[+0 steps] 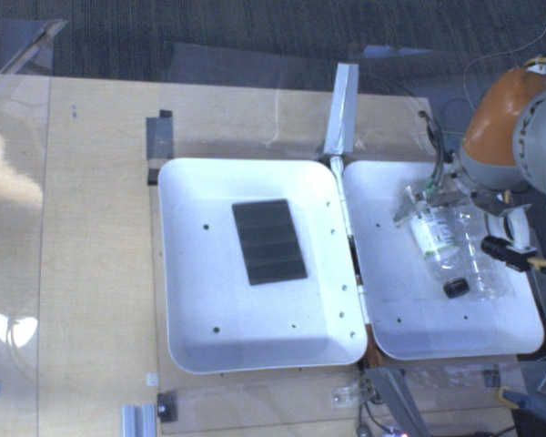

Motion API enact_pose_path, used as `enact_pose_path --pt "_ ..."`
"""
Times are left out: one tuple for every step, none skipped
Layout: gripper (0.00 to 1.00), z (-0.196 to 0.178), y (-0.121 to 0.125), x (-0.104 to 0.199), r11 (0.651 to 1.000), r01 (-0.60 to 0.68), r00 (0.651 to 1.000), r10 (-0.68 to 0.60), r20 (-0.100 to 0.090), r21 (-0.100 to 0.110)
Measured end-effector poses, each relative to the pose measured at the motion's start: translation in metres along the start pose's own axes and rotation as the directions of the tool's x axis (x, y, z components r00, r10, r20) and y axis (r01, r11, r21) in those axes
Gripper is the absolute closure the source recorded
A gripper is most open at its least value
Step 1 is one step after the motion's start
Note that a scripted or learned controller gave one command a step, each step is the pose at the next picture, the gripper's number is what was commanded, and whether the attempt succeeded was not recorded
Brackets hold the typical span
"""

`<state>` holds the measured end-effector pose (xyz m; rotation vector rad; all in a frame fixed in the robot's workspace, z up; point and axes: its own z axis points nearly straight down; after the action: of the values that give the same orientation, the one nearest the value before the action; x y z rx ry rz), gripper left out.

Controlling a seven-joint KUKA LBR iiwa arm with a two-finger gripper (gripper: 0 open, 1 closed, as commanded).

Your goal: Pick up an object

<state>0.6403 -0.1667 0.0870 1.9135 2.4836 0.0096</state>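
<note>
You are looking down on a pale wooden tabletop (91, 271) that carries two shallow white bins side by side. The left bin (191, 335) holds one thing: a flat dark rectangular pad (269, 241), ribbed across its width, lying slightly turned near the middle of the bin floor, well apart from every wall.

The right bin (391, 335) holds what you would go for. A clear plastic bottle (434, 232) with a white label lies on its side in the upper middle of that bin, its neck end pointing toward the upper left. Just beside it, lower and to the right, sits crumpled clear wrapping (478, 267), hard to outline against the white floor. A small black piece (456, 288) rests near the lower edge of that wrapping; you cannot tell whether it touches it.

The arm (514, 135) comes in from the right, its orange band over the far corner of the right bin. The pincer (443, 189) sits low above the bottle's upper end, close to it or touching it. Whether the pincer is released or clenched cannot be told here, and nothing shows the bottle caught by it.

A grey metal bar (342, 107) stands upright behind the seam between the bins.
</note>
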Motion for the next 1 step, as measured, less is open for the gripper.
enact_pose_path --pt "1.00 -0.0122 0.0029 0.0016 1.000 0.005 1.000 -0.005 0.002 -0.006"
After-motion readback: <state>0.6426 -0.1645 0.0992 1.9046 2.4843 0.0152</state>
